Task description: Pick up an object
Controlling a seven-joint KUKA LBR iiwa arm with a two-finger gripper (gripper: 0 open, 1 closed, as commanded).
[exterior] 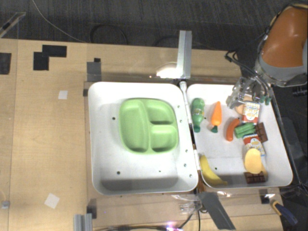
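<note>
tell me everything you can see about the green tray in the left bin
The green tray is a pale green divided plate, plastic by its look, with rounded corners. It has one large compartment on the left and two smaller ones on the right, stacked. All three look bare. It lies flat, slightly turned, on the floor of the left bin, apart from the walls.

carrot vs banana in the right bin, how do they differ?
The carrot is orange and straight; the banana is yellow and curved. The carrot lies mid-bin near the green bottle; the banana sits in the near-left corner against the wall. Both lie flat in the right bin, clear of the gripper.
</note>
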